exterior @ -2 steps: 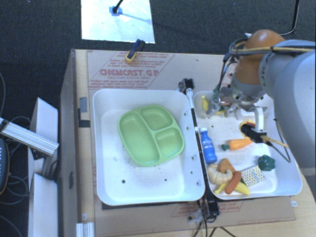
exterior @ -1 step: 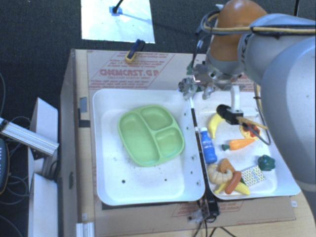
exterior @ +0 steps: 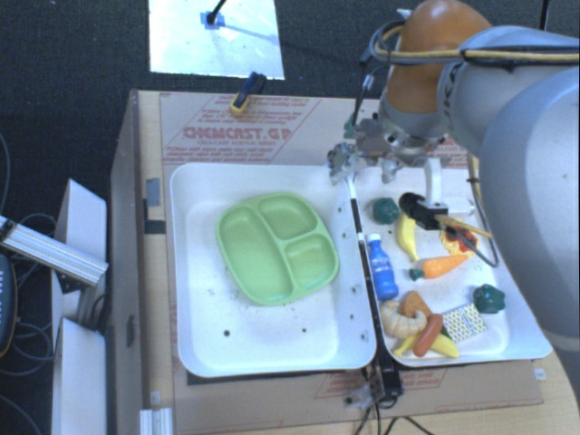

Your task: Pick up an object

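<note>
Since every item I can count lies on a bin floor, the task looks to be at the approach step, with the choice of target not yet made good by a grip.

Going from the left: the left bin (exterior: 195, 333) holds one thing, a green plate (exterior: 276, 247) with three compartments, lying flat near the bin's middle. Next comes the gripper (exterior: 366, 163), hanging over the far end of the wall where the two bins meet, behind all the small items. From this angle I cannot tell how far it is open, nor whether it has hold of anything.

The right bin (exterior: 521, 341) carries the crowd. One blue bottle (exterior: 381, 268) lies just beside the shared wall. One dark green lump (exterior: 387, 210) sits nearest the gripper, with one banana (exterior: 406, 238) just in front of it. One carrot (exterior: 440, 265) lies beside the banana. At the near end, a pale curled piece (exterior: 404, 313), a reddish sausage (exterior: 428, 333) and a second yellow piece (exterior: 442, 345) are piled touching one another, and one patterned packet (exterior: 465, 321) is beside them. One bright green piece (exterior: 489, 298) stands apart toward the right.

By my judgement the dark green lump is the handiest pick. The next move calls for a short shift toward the near side and a straight descent over it, keeping clear of the banana and the bin wall.
</note>
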### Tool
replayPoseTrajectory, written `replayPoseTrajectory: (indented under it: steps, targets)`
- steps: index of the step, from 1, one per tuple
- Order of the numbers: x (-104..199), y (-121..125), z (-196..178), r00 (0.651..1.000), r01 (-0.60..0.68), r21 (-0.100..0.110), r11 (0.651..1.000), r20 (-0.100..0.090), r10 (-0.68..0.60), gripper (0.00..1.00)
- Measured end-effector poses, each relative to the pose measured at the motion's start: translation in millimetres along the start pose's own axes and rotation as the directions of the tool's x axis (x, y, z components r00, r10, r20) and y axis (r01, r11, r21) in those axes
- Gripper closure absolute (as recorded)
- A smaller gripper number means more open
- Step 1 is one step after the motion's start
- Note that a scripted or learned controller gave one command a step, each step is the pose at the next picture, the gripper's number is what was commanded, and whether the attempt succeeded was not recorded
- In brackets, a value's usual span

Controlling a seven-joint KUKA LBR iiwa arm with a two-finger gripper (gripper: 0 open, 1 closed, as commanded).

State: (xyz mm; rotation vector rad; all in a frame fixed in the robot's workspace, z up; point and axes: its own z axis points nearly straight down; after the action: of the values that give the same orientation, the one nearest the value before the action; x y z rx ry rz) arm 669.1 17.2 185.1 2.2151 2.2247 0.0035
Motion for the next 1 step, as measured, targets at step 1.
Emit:
replayPoseTrajectory:
  steps: [1]
  targets:
    - [-76.9, -7.1, 0.6, 1.000, -0.003, 0.002, 1.000, 0.002, 0.003, 0.00]
